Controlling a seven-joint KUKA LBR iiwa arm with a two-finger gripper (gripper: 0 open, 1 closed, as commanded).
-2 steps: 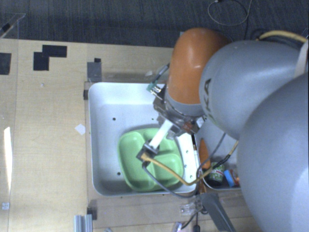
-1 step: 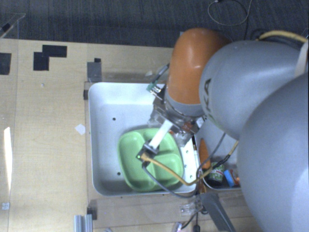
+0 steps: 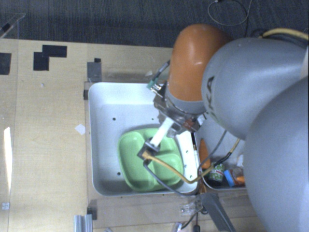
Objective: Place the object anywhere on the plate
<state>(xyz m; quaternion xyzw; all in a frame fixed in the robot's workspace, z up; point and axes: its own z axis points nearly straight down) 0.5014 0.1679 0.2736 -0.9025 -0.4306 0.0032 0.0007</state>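
Presently: gripper (image 3: 179,123) over green plate (image 3: 133,170) in left bin (image 3: 104,129); claw state cannot be told. Object not identifiable; small pieces (image 3: 219,174) lie just right of that bin. Probably light, stiff plastic; best gripped across the narrow middle.

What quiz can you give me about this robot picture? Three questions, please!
1. True or false: the green plate lies inside the white bin on the picture's left.
2. What colour is the band on the arm? A. orange B. purple C. pink
3. Fill in the gap: the arm reaches in from the picture's ____ side.

Key: 1. true. 2. A. 3. right.
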